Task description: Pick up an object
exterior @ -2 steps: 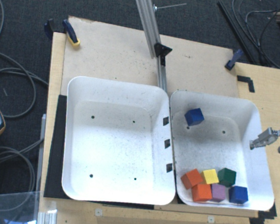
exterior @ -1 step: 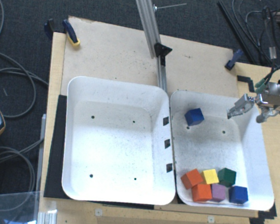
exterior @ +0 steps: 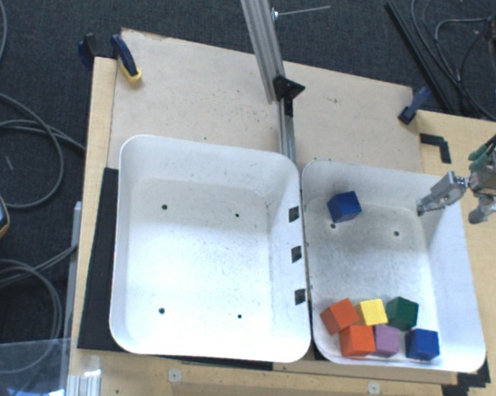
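Worktop (exterior: 198, 95): pale board, carrying two shallow white bins side by side, with blue clamps at its far corners.

Left bin (exterior: 136, 223): white floor, finely speckled, a few dark dots on it.

Right bin (exterior: 457, 265): holds all the blocks listed below.

Item 1, blue cube (exterior: 344, 206): alone in the far-left part of the right bin, well apart from the other blocks, tilted a little on its shadow.

Items 2 to 7, cluster along the near edge of the right bin, packed close or touching:
- orange block (exterior: 338, 315), leftmost of the group;
- red-orange block (exterior: 357, 340), just near and right of it;
- yellow block (exterior: 373, 311), beside the orange one on its right;
- purple block (exterior: 387, 339), between the red-orange block and the second blue one;
- green block (exterior: 403, 311), far-right of the group, next to the yellow;
- second blue block (exterior: 423, 344), rightmost, in the near-right corner.

My jaws (exterior: 462, 199): at the far-right rim of the right bin, reaching in from the right. The two fingers stand apart, one (exterior: 436, 197) over the bin's inner wall, the other nearer the rim. Nothing lies between them. They are well apart from the lone blue cube and well far of the cluster.

Metal post (exterior: 265, 32): slants up from the far middle of the worktop, between the bins.

Floor around the worktop: dark carpet with loose cables.
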`<state>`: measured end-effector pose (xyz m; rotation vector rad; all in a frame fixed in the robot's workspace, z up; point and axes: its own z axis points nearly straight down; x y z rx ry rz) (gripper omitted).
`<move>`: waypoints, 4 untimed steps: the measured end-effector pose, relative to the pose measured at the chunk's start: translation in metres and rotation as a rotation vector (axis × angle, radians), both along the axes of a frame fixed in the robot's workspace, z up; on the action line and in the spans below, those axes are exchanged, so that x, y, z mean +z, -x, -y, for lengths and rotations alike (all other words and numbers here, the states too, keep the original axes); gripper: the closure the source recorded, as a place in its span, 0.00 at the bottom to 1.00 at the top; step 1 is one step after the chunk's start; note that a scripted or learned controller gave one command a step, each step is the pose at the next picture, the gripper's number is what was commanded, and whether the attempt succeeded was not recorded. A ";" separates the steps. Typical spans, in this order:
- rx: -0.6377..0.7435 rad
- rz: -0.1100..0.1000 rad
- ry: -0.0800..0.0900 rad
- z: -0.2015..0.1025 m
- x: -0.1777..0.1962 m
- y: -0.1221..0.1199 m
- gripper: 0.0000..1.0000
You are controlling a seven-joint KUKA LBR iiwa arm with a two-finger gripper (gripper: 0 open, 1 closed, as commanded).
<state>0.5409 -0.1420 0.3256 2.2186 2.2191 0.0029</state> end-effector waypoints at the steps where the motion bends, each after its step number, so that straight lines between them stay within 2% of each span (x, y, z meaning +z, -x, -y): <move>1: 0.005 -0.012 -0.005 -0.071 -0.131 -0.061 0.00; 2: 0.000 -0.013 -0.003 -0.054 -0.231 -0.091 0.00; 3: 0.003 0.005 -0.002 -0.085 -0.120 -0.065 0.00; 4: -0.002 -0.014 -0.002 -0.059 -0.231 -0.078 0.00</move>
